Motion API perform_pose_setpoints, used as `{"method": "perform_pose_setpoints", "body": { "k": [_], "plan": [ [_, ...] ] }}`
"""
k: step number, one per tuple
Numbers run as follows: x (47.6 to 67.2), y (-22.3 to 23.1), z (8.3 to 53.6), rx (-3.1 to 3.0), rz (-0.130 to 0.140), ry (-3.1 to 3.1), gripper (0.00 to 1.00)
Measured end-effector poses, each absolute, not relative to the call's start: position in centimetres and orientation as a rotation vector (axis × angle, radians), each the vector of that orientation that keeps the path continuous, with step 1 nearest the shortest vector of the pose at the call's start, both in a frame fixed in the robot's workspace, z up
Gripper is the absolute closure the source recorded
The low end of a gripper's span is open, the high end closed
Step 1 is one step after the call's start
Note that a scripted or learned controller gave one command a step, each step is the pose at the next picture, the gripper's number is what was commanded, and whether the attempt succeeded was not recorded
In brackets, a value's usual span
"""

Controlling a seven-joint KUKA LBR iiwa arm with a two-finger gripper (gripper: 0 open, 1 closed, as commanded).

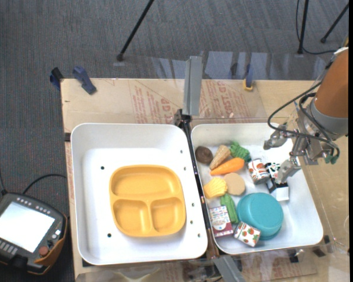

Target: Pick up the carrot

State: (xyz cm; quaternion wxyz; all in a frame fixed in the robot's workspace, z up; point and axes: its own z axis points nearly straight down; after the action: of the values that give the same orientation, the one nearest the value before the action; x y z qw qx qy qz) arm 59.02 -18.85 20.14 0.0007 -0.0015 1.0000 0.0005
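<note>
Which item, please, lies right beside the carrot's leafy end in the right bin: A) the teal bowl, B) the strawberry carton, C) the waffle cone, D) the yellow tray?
C: the waffle cone lies against the carrot near its green top.

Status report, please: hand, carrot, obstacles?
Hand over right bin, holding nothing visible. Carrot lies apart, left of it. Small carton between them.

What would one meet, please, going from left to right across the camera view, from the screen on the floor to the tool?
Handheld screen → yellow divided plate in the left bin → carrot → teal bowl → tool over the right bin.
</note>
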Motion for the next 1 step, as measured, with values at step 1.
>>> {"method": "perform_pose_setpoints", "body": {
  "k": [1],
  "plan": [
    [61.0,-12.13,10.54,-0.028,0.009,3.15,0.0]
  ]
}}
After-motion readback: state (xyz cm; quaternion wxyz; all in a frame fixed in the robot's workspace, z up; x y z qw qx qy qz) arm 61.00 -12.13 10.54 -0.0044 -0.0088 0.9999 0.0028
